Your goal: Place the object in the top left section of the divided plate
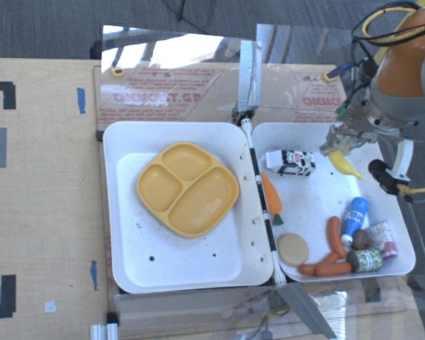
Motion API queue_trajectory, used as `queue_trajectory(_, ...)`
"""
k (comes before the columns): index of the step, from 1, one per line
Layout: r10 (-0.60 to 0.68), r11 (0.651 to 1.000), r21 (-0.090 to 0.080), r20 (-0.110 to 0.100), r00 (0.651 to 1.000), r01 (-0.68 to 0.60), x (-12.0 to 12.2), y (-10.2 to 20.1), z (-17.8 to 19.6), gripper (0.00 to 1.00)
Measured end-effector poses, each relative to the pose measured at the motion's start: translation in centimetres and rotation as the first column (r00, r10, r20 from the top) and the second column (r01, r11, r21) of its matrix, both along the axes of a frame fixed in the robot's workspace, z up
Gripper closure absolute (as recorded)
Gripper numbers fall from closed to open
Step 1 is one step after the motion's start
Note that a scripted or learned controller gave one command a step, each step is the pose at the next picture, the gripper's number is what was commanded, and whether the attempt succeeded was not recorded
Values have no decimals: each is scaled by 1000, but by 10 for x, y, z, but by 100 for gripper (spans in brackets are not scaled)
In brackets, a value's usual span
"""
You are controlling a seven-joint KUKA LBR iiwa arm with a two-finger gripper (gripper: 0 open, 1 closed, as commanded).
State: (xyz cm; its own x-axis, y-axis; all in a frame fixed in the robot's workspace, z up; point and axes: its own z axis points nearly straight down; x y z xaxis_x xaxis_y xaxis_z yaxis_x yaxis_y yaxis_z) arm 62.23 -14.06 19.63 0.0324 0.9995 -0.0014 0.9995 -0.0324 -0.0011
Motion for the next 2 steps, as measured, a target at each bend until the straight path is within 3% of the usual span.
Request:
queue_trajectory(1, 0, 1000, 1, 1, 1000, 0, -21, 107, 46, 100)
queue_trajectory(2, -78, 997, 1, 1, 997, 78, -6, 198, 45, 100)
